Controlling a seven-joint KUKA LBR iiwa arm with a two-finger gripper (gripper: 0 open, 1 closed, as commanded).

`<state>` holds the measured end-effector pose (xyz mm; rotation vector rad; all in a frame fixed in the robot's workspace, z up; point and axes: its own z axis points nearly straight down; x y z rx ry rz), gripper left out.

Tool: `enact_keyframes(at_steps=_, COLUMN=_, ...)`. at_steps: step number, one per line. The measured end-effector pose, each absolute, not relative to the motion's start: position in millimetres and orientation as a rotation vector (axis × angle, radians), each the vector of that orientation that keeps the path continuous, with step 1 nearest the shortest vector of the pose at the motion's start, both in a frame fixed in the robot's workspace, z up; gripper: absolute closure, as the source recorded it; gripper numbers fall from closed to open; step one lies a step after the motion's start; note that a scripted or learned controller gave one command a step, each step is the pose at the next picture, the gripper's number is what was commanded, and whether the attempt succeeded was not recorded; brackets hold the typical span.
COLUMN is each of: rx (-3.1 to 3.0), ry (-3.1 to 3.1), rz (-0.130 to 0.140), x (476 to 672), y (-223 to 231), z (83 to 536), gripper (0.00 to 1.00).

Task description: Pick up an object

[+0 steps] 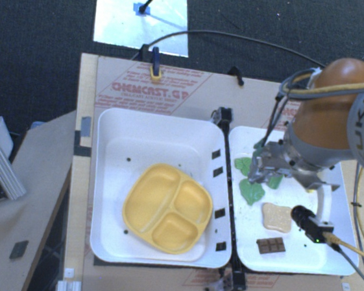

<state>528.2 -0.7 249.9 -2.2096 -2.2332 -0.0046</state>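
Here, camera view, seen from above at a slant:
Desk: carries the left bin and the right bin side by side.
Left bin: holds a yellow divided tray, lying flat and well apart from the arm.
Right bin: holds green pieces near its left wall, a tan toast-shaped piece just beside them, and a brown chocolate-like bar nearer the front edge.
Claw: low over the green pieces; its opening cannot be told, and nothing is seen in its hold.
Likely target: the green pieces, judging by position.
Risk, flat target: the green pieces look thin, so the claw may close over them and take nothing.
Risk, crowding: the bin wall is close on one side and the toast-shaped piece on the other; either may be struck or shoved.
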Motion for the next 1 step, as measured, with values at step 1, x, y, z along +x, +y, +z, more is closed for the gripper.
enact_keyframes(at_steps=1, rx=-2.210, ry=-2.231, rz=-0.002, x=534.0, y=52.4, z=233.1, gripper=1.00)
